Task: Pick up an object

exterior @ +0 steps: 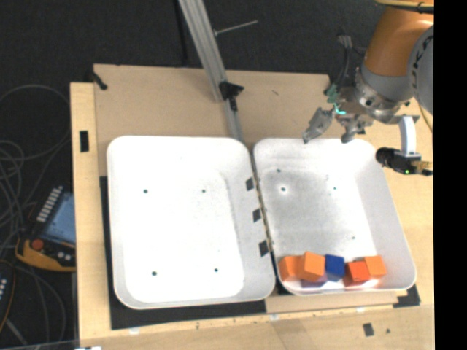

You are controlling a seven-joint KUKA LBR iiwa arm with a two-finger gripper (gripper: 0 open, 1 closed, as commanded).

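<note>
Several small blocks lie in a row along the near wall of the right bin (379, 188): an orange block (293, 266), another orange block (314, 265), a blue block (335, 265), and two more orange blocks (358, 272) (375, 265). My gripper (333, 128) hangs above the far edge of that bin, well away from the blocks, open, with nothing between its two fingers (317, 126).
The left bin (117, 217) lies beside the right one, joined by small dark clips (257, 214). A slanted metal post (206, 46) rises behind the bins. Cables and a handheld pendant (51, 228) lie off the bench at the left.
</note>
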